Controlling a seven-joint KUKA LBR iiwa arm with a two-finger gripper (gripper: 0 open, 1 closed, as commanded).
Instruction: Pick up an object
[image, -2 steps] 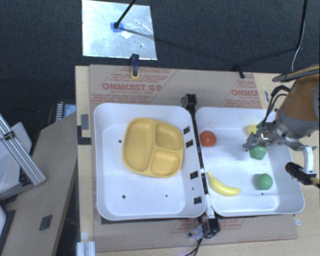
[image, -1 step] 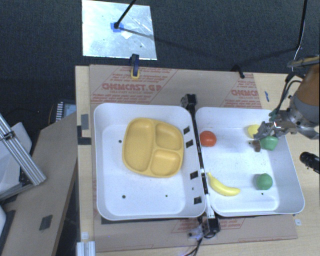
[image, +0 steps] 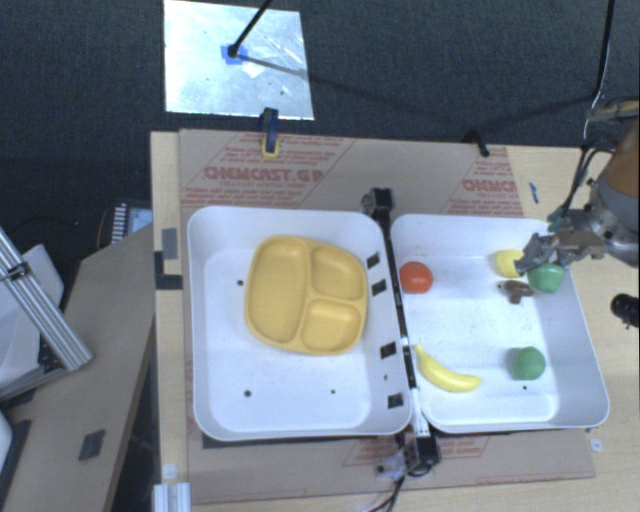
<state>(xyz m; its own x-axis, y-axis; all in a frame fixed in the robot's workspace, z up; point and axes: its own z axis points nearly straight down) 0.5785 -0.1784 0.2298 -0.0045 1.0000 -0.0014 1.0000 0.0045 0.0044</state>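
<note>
Gripper reaches in from the right over the right bin's far right corner; whether it is spread or pinching cannot be told. A green round object sits right under its tip, beside a yellow lemon-like fruit and a small brown piece. Elsewhere in that bin lie an orange-red ball, a banana and a green ball. A yellow divided plate rests in the left bin.

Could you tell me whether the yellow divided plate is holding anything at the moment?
Empty: the yellow plate shows three bare compartments in the left bin.
</note>
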